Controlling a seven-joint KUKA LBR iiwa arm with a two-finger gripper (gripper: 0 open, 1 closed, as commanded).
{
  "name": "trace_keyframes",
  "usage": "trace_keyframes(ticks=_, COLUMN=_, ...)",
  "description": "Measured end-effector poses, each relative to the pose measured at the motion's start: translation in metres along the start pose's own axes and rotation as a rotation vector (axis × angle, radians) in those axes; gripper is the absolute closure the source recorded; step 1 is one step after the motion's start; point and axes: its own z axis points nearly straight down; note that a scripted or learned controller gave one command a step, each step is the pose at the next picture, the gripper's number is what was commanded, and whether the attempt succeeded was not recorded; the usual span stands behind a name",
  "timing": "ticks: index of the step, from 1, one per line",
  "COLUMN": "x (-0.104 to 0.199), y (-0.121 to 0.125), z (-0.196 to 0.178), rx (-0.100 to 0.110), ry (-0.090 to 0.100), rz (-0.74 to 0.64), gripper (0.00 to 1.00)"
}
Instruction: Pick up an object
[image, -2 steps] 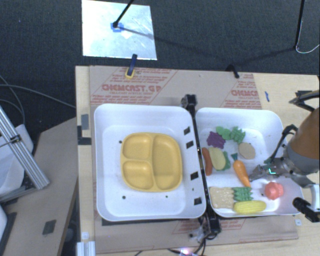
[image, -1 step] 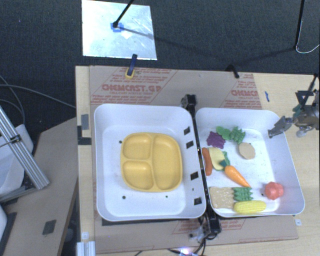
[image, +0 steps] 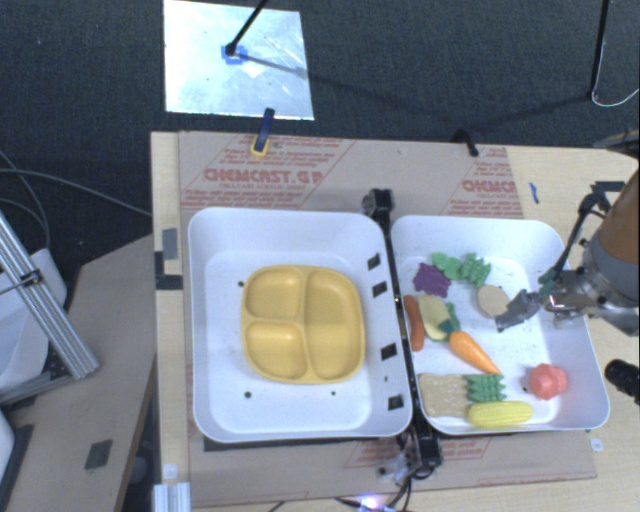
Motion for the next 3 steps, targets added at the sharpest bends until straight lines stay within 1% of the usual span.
trace_keyframes(ticks=1, x=0.059, y=-0.008, z=0.008, rx=-0.003, ry=0.0, rz=-0.003, gripper=0.0)
trace_keyframes(ticks=2, x=0.141, y=-0.01, z=0.042, rx=-0.002, ry=0.0, rz=-0.006, gripper=0.0)
trace_keyframes(ticks=3, x=0.136, y=-0.008, z=0.03, rx=-0.008, ry=-0.002, rz=0.0, gripper=1.0)
